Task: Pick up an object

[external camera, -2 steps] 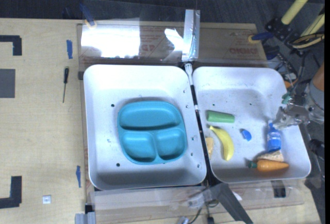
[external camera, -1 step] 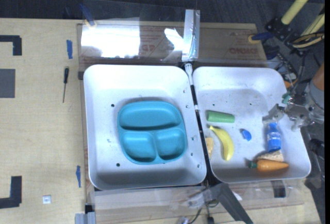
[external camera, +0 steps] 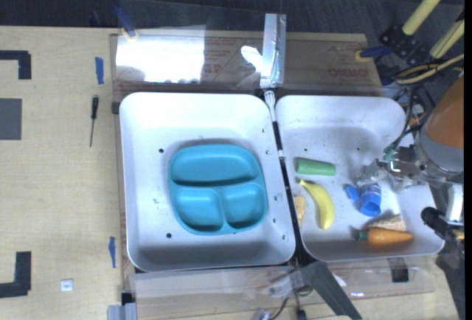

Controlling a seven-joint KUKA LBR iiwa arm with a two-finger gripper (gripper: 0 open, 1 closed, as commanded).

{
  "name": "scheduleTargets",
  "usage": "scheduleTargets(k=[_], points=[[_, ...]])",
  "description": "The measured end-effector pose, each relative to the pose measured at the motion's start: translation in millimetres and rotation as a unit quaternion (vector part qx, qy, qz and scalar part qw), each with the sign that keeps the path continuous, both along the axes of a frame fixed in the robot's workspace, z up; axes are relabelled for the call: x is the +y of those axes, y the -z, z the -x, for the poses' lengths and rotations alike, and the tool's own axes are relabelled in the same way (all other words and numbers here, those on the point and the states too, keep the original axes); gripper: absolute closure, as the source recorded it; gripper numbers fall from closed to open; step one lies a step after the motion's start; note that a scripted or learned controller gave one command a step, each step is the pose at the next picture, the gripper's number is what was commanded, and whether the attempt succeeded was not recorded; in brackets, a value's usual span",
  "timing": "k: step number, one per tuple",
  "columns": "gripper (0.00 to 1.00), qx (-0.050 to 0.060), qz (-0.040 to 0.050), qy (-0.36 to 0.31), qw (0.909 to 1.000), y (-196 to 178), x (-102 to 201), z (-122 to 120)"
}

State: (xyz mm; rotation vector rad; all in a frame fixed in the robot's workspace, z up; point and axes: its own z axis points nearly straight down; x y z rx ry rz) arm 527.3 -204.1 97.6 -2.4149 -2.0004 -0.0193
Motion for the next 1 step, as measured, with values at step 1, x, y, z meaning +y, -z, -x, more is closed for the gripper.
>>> scheduleTargets(k=[1], points=[[1.00,0.001,0.0037,0.001,1.0000,-8.3,-3.0,1.1]])
